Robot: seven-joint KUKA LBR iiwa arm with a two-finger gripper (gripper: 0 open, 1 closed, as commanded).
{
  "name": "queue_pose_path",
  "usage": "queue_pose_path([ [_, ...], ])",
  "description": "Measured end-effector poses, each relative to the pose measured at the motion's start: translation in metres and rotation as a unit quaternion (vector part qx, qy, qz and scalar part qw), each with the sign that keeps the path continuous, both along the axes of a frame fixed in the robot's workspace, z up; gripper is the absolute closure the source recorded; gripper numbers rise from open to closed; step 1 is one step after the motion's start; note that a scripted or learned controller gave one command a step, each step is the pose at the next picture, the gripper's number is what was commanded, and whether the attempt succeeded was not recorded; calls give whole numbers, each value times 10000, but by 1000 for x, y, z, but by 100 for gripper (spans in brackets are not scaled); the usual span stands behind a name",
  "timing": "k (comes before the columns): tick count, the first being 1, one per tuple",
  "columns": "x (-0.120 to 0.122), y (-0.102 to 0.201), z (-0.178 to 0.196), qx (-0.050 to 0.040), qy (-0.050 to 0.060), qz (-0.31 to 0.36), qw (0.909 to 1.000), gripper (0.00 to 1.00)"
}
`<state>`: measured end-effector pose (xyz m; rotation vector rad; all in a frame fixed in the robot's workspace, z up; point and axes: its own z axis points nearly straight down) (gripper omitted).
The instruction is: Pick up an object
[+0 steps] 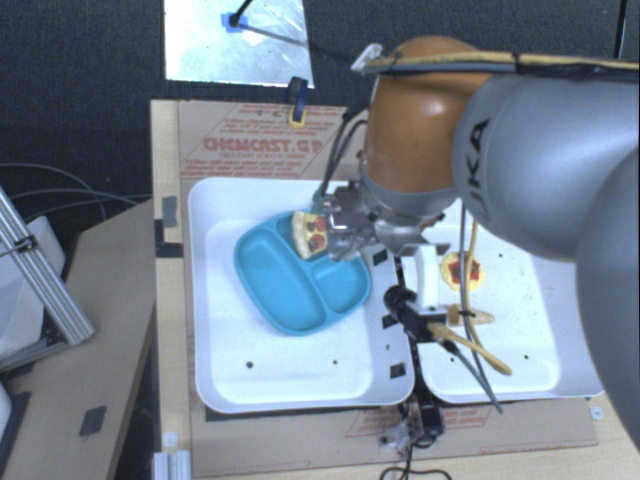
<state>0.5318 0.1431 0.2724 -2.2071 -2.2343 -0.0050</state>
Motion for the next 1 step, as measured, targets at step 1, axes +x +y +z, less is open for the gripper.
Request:
queue_pose_path([
  [1, -39, 30, 85, 3, -23, -21, 10000, 100],
])
